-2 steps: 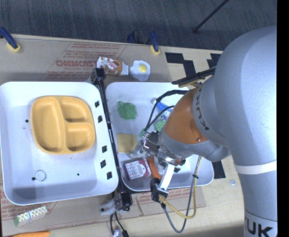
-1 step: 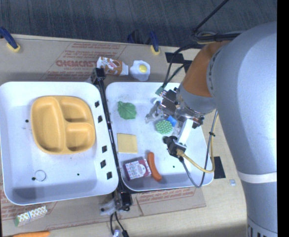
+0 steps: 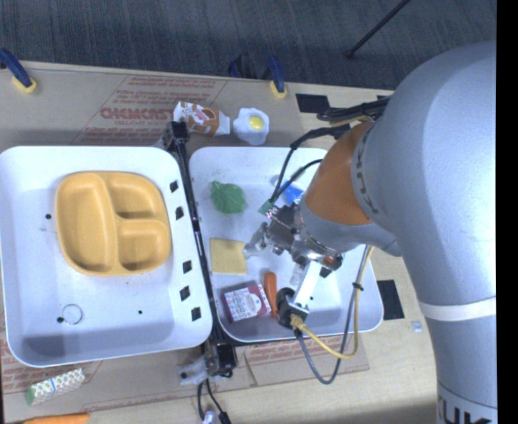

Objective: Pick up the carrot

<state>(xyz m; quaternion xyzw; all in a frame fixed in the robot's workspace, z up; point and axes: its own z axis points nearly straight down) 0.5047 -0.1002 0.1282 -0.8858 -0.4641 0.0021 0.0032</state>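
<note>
The bench (image 3: 400,353) is pale wood, overlaid with a flat cardboard sheet (image 3: 109,95) printed in red lettering; a blue clamp (image 3: 18,71) grips its far left corner and a second blue clamp (image 3: 276,75) grips its far edge; beyond lies dark grey ribbed carpet (image 3: 153,16).

The left bin (image 3: 20,263) is smooth white plastic with rounded corners; a yellow divided plate (image 3: 109,223), glossy and rounded, sits in the middle, nearer the bin's far edge.

The right bin (image 3: 241,162) is of the same plastic; the grey arm (image 3: 436,193), broad and matt with its orange band, covers the bin's right side. A green leafy toy (image 3: 228,197), lumpy in shape, lies towards the far left corner; a flat square cheese slice (image 3: 228,256) lies against the left edge, midway along it; a dark red rectangular packet (image 3: 244,303) lies at the near edge, close to the near left corner.

The carrot (image 3: 270,283), a short orange stub, lies just beside the packet's right side, near the bin's near edge, partly hidden by the robot's hardware.

The gripper (image 3: 273,237), metallic and angular, hangs over the middle of the right bin, just beside the cheese slice; whether it is open or closed cannot be told.

On the cardboard, just beyond the right bin's far left corner, lie a small brown-and-white carton (image 3: 199,117) and a fried egg toy (image 3: 253,124), white with a yellow dome.
</note>
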